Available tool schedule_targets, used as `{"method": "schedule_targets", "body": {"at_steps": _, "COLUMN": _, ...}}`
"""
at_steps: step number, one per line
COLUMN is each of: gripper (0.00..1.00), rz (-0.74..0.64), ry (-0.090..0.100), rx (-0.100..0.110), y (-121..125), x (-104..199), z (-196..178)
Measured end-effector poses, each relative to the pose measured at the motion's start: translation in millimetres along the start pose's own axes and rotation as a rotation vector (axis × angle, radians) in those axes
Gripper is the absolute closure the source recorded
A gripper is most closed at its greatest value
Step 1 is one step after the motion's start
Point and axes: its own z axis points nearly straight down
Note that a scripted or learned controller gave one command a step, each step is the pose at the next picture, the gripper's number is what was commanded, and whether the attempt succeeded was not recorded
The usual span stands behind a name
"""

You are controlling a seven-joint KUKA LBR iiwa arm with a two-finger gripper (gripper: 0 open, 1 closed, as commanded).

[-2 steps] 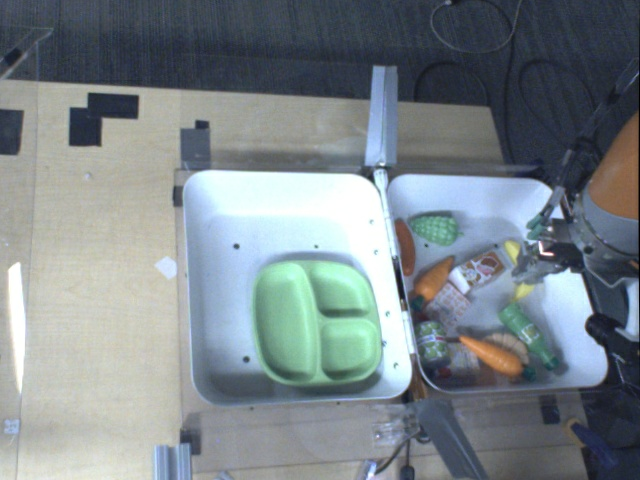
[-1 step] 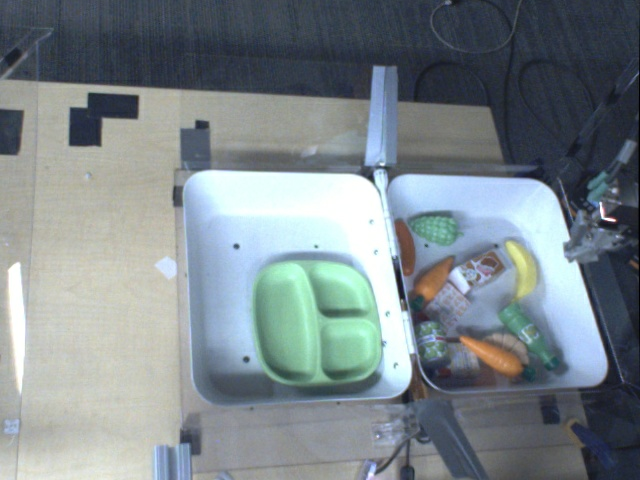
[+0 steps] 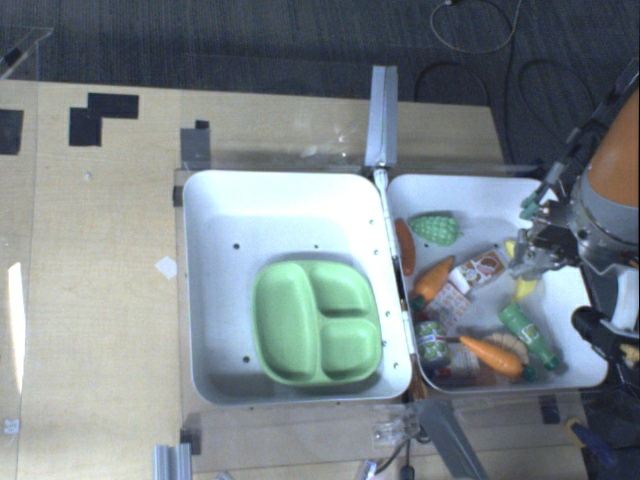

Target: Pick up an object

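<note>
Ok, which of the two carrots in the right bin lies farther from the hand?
The carrot at the bin's near edge, beside the green bottle. The other carrot sits higher up, by the divider, closer to the hand's level.

The arm [image 3: 612,183] is cut off by the right edge.

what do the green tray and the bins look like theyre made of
Green tray: looks like moulded plastic, matte with a soft sheen, judging by its rounded compartments and even colour. Left bin and right bin: probably smooth white plastic, slightly glossy, with rounded corners; painted metal cannot be ruled out.
</note>
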Motion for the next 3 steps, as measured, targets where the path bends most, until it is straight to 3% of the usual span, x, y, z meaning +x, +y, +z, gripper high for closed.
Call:
{"method": "schedule_targets", "body": {"at_steps": 1, "gripper": 1.00, "rz": -0.088, "ry": 0.000, "rx": 0.000, "y": -3, "x": 12, "z": 0}}
{"method": "schedule_targets", "body": {"at_steps": 2, "gripper": 1.00, "rz": 0.289, "ry": 0.000, "rx": 0.002, "y": -1, "x": 85, "z": -2}}
{"method": "schedule_targets", "body": {"at_steps": 3, "gripper": 1.00, "rz": 0.238, "ry": 0.001, "rx": 0.002, "y": -12, "x": 168, "z": 7}}
